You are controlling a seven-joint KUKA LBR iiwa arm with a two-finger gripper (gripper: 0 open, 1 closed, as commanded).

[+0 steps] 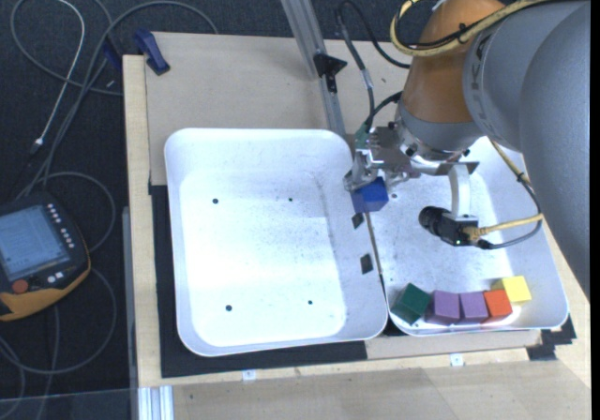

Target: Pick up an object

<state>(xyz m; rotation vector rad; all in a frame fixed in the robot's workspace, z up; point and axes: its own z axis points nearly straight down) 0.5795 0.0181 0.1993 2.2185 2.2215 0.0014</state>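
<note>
Nearest the camera, a row of blocks sits along the front wall of the right bin point(553, 320): green point(412, 301), two purple point(447, 306), orange point(498, 304), yellow point(517, 291), all touching or nearly so. Further back, the gripper point(369, 186) is pinching a blue block point(370, 194) right over the ridge between the two bins. Looks like the lift is on, so I'd say raise it straight and slow, no swinging, since it seems caught by an edge. The block is small, solid blue and boxy, tilted a bit. Beyond it the left bin point(187, 151) stretches away.
</note>
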